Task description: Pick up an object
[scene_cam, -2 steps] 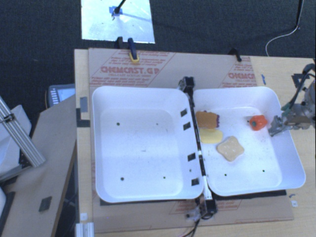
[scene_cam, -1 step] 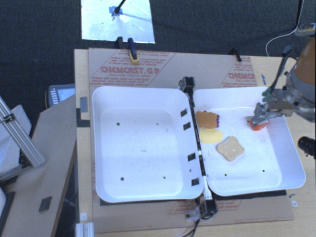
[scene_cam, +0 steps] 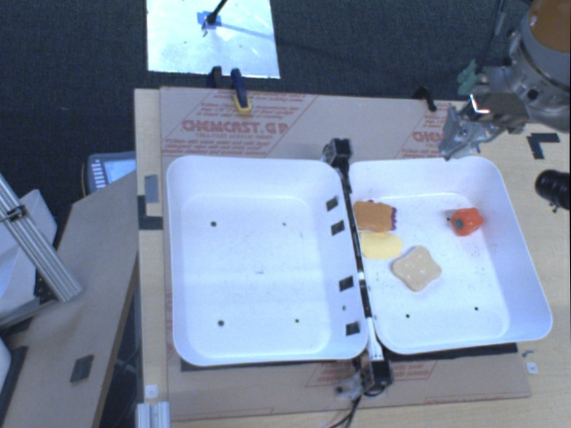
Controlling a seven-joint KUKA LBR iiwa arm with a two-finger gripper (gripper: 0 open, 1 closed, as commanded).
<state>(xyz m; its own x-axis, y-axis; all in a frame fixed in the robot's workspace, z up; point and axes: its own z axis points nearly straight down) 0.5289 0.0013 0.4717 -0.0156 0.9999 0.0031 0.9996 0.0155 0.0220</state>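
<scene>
Tool [scene_cam: 457, 136] above right bin's [scene_cam: 513, 239] far rim — grip state unclear, orange piece [scene_cam: 465, 221] near.

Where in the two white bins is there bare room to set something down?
The left bin is bare wall to wall. In the right bin, the front strip and far back are free. It is crowded by the divider: orange block, yellow piece, tan piece; red object sits right.

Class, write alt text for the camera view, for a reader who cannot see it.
Two white bins sit side by side; the right bin holds an orange piece, a yellow piece, a tan piece and a red-orange object. The end effector hovers above its far edge.
</scene>
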